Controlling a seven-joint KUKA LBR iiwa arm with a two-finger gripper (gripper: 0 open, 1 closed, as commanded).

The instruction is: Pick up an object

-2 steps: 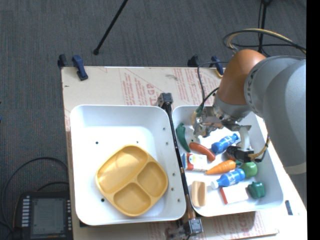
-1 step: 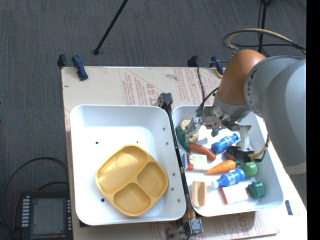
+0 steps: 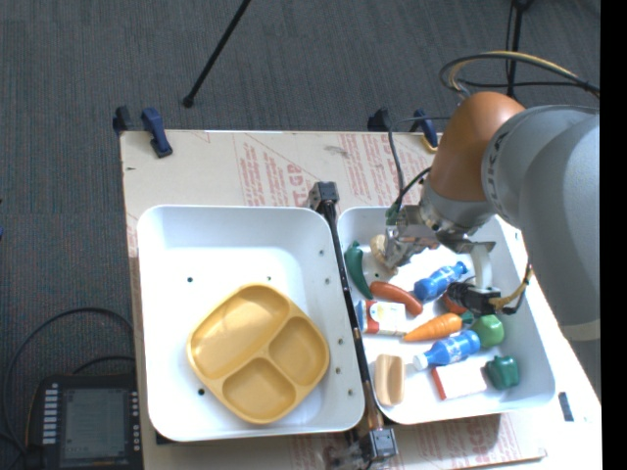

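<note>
- The left bin (image 3: pixel 167 262) on the table (image 3: pixel 225 164) bears a yellow divided plate (image 3: pixel 259 352); bare white floor lies around the plate, most toward the far wall.
- The right bin (image 3: pixel 534 385) is crowded: a green thing (image 3: pixel 357 267) by the left wall; a hot dog (image 3: pixel 396 295); a carrot (image 3: pixel 432 328); two blue bottles (image 3: pixel 440 281) (image 3: pixel 453 349); a bun (image 3: pixel 389 378) near the front edge.
- The pincer (image 3: pixel 397 246) hangs at the far left of that bin, just above the hot dog; how wide it stands, I cannot tell.

2 white bins (image 3: pixel 167 233), 1 yellow plate (image 3: pixel 259 352), 2 blue bottles (image 3: pixel 440 281), 1 carrot (image 3: pixel 432 329), 1 hot dog (image 3: pixel 395 295), 2 blue clamps (image 3: pixel 157 130).
</note>
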